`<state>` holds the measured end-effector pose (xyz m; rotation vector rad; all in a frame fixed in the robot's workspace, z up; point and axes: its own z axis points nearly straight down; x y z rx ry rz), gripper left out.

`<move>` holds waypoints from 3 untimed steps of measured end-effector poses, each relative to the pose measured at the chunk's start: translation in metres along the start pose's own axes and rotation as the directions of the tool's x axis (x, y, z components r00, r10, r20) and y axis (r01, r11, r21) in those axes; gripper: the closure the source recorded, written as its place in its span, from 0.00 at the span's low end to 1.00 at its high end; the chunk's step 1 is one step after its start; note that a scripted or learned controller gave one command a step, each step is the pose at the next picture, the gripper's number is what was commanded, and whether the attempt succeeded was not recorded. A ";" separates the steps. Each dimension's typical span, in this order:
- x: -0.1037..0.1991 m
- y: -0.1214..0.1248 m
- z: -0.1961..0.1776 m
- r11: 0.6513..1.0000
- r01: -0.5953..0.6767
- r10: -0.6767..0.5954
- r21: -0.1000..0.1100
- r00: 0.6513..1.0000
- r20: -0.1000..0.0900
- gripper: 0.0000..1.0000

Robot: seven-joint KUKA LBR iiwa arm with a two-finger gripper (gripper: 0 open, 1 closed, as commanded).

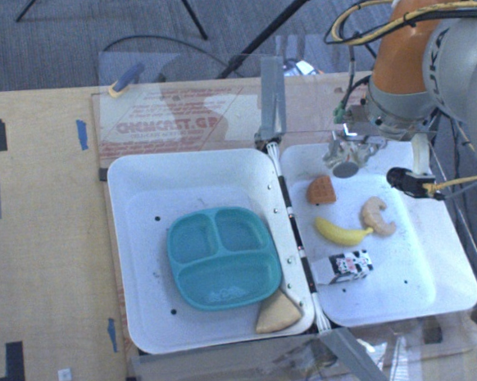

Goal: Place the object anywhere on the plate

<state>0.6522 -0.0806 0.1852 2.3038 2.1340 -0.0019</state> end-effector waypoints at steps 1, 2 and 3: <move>0.061 -0.085 0.001 0.989 0.145 -0.145 0.001 0.989 -0.003 1.00; 0.136 -0.080 0.001 0.989 0.145 -0.145 -0.001 0.989 -0.002 1.00; 0.136 -0.080 0.000 0.990 0.144 -0.144 -0.002 0.990 -0.002 0.00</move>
